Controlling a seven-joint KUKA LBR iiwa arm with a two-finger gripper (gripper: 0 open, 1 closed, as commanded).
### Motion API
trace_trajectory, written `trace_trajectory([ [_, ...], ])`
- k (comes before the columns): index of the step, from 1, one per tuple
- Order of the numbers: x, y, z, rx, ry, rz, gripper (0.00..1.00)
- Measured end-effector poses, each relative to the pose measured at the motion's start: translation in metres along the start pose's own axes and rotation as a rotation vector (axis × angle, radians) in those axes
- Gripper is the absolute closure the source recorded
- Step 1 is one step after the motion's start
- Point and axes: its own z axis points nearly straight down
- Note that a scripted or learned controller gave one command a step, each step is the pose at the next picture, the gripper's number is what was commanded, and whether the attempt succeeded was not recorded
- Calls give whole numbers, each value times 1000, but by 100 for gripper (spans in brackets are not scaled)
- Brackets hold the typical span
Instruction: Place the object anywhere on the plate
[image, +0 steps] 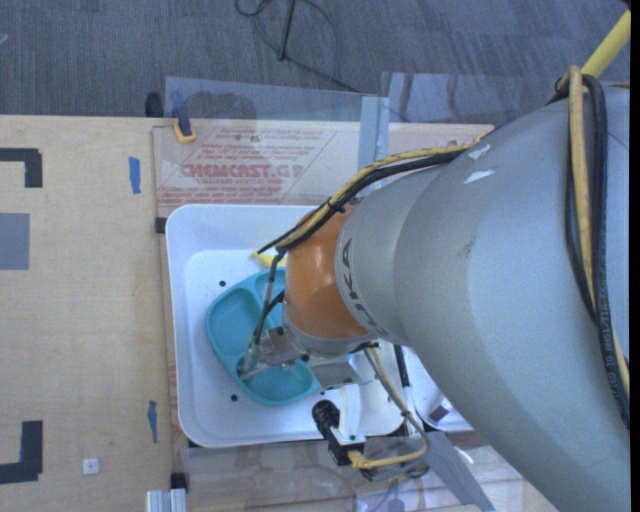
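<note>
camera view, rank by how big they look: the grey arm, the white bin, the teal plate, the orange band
1. grey arm, though nearness to the camera inflates it
2. white bin, partly hidden by the arm
3 and 4. teal plate and orange band: both partly hidden, too close to rank

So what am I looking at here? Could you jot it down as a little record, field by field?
arm: grey KUKA arm with an orange band, reaching in from the right over the bin
bin: shallow white bin on a wooden bench
plate: teal divided plate lying in the bin, partly hidden under the arm
yellow thing: a small yellow bit at the plate's far edge; too hidden to name
cables: yellow and black cables running along the arm
gripper: hidden by the wrist, state cannot be told
</note>
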Motion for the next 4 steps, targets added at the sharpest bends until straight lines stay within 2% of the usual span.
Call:
trace_trajectory([
  [1, -7, 33, -79, 18, 7, -99, 0],
  [2, -20, -17, -67, 25, 2, 398, 0],
  [3, -7, -12, -147, 22, 1, 461, 0],
  [4, -6, -11, -156, 23, 0, 458, 100],
])
